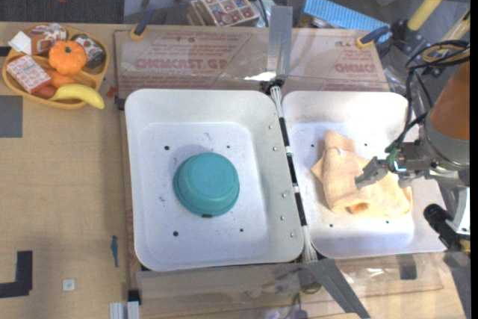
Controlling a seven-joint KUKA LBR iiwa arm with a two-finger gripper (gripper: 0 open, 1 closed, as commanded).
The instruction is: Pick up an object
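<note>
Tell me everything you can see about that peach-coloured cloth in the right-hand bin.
The cloth is a soft, crumpled piece of pale peach fabric, lying in a loose heap on the floor of the right bin. Its left part is bunched and folded into a raised ridge, while the right part spreads flatter toward the bin's right side. A small darker orange patch shows at its lower edge. The gripper sits over its middle, right at the fabric, though whether it has any cloth pinched is unclear.
</note>
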